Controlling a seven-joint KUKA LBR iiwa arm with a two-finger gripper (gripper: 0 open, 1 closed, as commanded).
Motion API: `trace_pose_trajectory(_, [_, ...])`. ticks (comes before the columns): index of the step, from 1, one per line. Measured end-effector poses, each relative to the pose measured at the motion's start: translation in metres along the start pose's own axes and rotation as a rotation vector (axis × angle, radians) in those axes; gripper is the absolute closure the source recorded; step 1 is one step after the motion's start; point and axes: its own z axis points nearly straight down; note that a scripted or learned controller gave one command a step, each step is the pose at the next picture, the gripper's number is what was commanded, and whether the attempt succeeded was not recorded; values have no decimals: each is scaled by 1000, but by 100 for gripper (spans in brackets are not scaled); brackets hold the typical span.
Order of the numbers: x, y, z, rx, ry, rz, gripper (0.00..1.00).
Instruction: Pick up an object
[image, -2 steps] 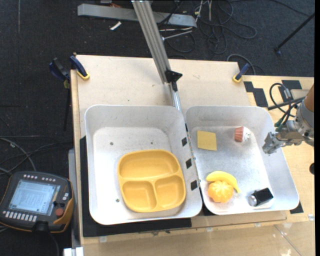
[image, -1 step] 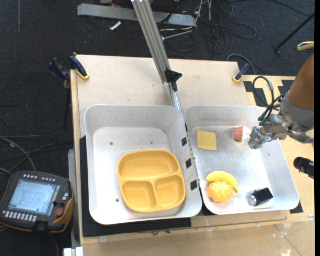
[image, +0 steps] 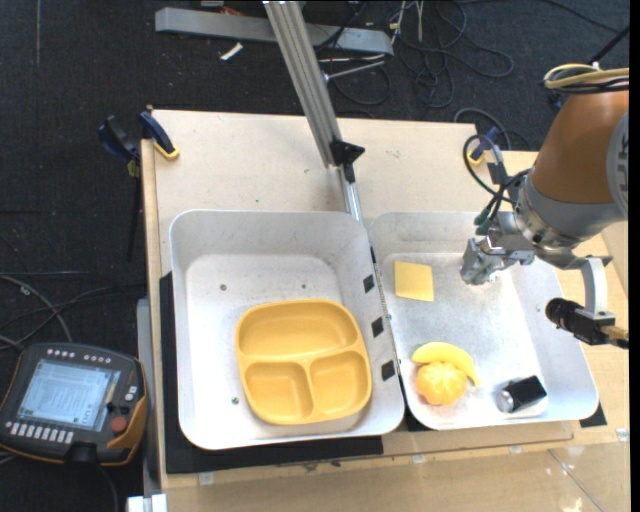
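Gripper (image: 483, 262) hangs over right bin (image: 560, 345), upper part; finger state cannot be told from this angle; nothing seen held. Nearest object: yellow square slab (image: 414, 281), just to gripper's left in view, lying flat; banana (image: 445, 357) and orange (image: 441, 384) lie farther, toward bin's near edge.

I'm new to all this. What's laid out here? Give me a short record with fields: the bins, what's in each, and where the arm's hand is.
left bin: holds a yellow divided tray with three compartments
right bin: holds a yellow square slice, a banana, an orange and a small black cylinder
banana and orange: touching, near the front edge
gripper: above the right bin's back part, right of the square slice
held item: none seen between its fingers
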Motion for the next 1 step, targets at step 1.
trace_pose_trajectory(1, [54, 24, 11, 1, -1, 0, 100])
